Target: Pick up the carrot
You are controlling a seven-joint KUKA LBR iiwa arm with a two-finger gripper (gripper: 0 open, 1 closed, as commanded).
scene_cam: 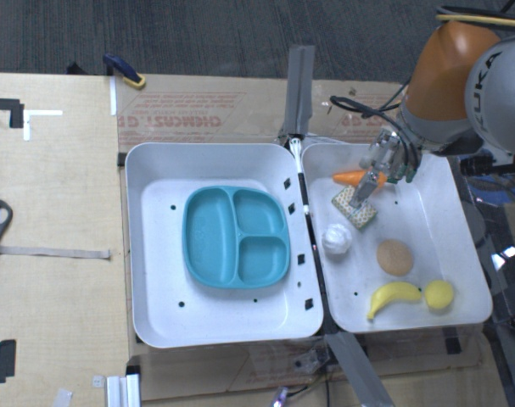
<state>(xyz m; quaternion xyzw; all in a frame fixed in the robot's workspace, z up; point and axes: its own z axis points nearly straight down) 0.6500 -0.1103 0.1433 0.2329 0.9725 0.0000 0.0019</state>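
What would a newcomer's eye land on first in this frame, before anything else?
Probably the bright blue divided plate, alone in the left bin. Next, the grey and orange arm reaching from the right, its gripper low over the far end of the right bin, right at the orange carrot. Nearer the camera lie a yellow banana and a lemon.

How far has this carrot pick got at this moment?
Done: the gripper has reached the right bin and sits at the carrot. In hand: the approach or grasp; the view doesn't settle whether the carrot is gripped. Left: lifting it, since the carrot lies low in the bin beside the checkered sponge.
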